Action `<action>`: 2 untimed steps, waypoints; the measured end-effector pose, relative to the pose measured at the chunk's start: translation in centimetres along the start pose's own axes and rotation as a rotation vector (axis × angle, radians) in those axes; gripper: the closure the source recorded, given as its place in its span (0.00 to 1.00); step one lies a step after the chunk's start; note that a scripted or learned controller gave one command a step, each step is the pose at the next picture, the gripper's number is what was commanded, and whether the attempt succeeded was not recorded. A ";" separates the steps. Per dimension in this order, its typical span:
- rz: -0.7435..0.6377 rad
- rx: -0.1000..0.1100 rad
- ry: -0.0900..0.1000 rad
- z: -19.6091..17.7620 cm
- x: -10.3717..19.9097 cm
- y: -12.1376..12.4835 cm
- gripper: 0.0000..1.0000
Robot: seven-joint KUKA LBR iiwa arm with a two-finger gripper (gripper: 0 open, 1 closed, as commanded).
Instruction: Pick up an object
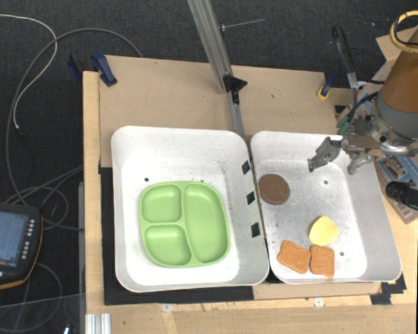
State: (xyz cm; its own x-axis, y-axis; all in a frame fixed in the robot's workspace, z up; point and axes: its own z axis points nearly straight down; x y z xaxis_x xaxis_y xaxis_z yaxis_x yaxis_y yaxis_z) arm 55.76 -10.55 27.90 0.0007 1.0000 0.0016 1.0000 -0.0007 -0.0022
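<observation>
- Nearest the camera, a handheld control screen (8,245) is seen at the lower left edge, well to the left of the claw and far below it, off the bench.
- A green divided plate (185,224) with three compartments is found in the left bin (127,153), down and to the left of the claw.
- A round brown cookie (274,189) lies flat in the right bin (371,223), below and slightly left of the claw, apart from it.
- Two orange-brown crackers are placed side by side at the near wall of the right bin, the left cracker (294,257) touching or nearly touching the right cracker (322,261); both lie well below the claw.
- A yellow lump (324,230) rests just above the right cracker, directly below the claw and apart from it.
- The claw (339,158) is held over the far part of the right bin with its two fingers spread apart; nothing is seen between them.
- The arm's orange band (407,74) is seen up and to the right of the claw.
</observation>
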 end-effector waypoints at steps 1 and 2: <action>-0.001 -0.002 0.000 -1.1 0.0 0.0 1.00; 0.005 -0.006 -0.006 -2.0 -7.2 2.7 1.00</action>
